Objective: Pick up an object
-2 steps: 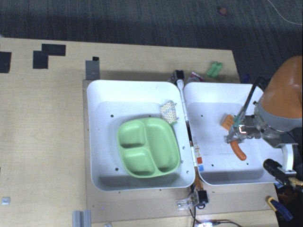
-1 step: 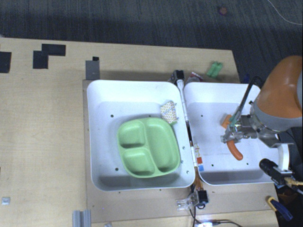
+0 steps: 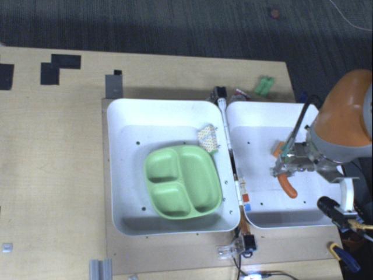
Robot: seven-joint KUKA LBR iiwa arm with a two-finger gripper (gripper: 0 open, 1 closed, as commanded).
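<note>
carrot: (image 3: 287, 186) lying flat on the floor of the right bin (image 3: 256, 121), right of centre, tilted on a diagonal, one end poking out from under the gripper.
look: small, orange, elongated, rounded ends; a second orange bit (image 3: 278, 149) is sitting just up-left of the gripper, can't tell if it's the same piece or another.
gripper: (image 3: 289, 167) hanging low over the carrot's upper end; can't tell whether it's spread or pinched, the wrist is blocking it. Not calling a hold.
step: judging it as closing in on the carrot.
doing it well: I'd be squaring the grip across the carrot's short axis, near its middle rather than the tip, and going down to the bin floor before closing; a round shape like this is probably prone to rolling out.
left bin: (image 3: 125, 127) carrying a green tray (image 3: 182, 181) with three compartments, a patterned scrap (image 3: 208, 136) touching its top-right corner.
tabletop: (image 3: 52, 174) pale wood, both bins sitting side by side on it.
</note>
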